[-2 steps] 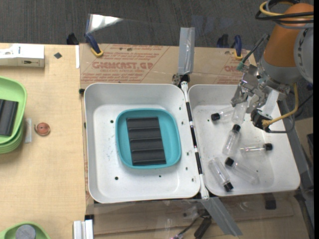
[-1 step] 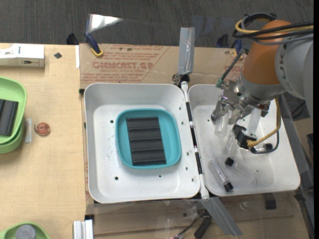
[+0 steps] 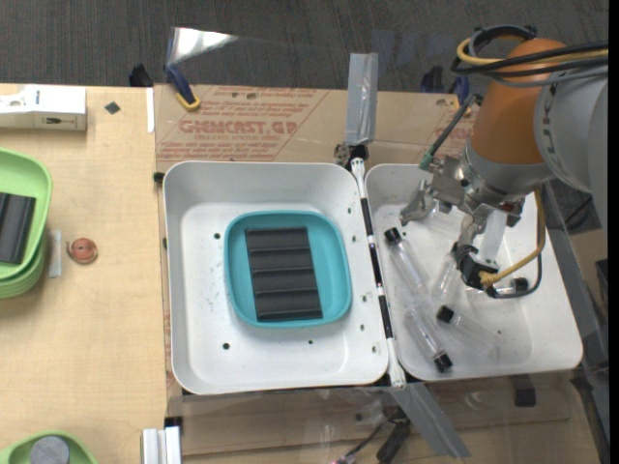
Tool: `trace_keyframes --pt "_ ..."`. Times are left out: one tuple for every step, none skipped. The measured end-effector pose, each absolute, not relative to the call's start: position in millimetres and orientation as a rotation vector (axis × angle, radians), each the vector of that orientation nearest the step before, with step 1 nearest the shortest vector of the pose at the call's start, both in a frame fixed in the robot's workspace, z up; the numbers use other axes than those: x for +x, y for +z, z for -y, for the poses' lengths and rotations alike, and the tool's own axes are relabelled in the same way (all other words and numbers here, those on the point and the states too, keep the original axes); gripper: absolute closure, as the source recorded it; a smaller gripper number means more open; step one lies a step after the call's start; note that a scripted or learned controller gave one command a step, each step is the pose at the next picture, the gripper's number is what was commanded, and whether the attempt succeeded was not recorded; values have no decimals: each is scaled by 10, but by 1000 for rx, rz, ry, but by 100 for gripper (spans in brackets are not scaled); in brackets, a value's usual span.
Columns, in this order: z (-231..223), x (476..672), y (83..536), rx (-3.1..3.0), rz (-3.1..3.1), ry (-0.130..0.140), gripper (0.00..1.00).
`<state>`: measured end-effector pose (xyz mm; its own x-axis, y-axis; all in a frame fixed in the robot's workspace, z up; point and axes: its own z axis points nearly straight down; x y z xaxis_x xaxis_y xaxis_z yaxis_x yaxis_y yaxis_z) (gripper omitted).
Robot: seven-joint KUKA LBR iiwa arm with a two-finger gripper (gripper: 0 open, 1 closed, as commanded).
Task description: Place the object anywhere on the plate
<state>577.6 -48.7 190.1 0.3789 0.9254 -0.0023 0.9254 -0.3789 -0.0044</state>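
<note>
My pincer (image 3: pixel 443 211) hangs over the white bin (image 3: pixel 542 351) next to the plate's bin. I cannot tell if it is open or closed. The blue plate (image 3: pixel 335 259) sits in the middle of its own bin (image 3: pixel 193 288), and a black ridged block (image 3: pixel 282 274) already lies on it. I think the thing to move is the clear tube (image 3: pixel 408 264) with a black cap, just across the wall from the plate and close to my pincer. Another tube (image 3: pixel 426 338) lies farther from the plate. To do this well, I should come straight down over the middle of the near tube. Then I grab it across its thin side, lift it high over the wall, and set it anywhere on the plate.
</note>
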Motion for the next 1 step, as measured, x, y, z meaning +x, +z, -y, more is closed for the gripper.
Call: trace_keyframes --pt "921 5756 3685 -2758 1504 8 0"
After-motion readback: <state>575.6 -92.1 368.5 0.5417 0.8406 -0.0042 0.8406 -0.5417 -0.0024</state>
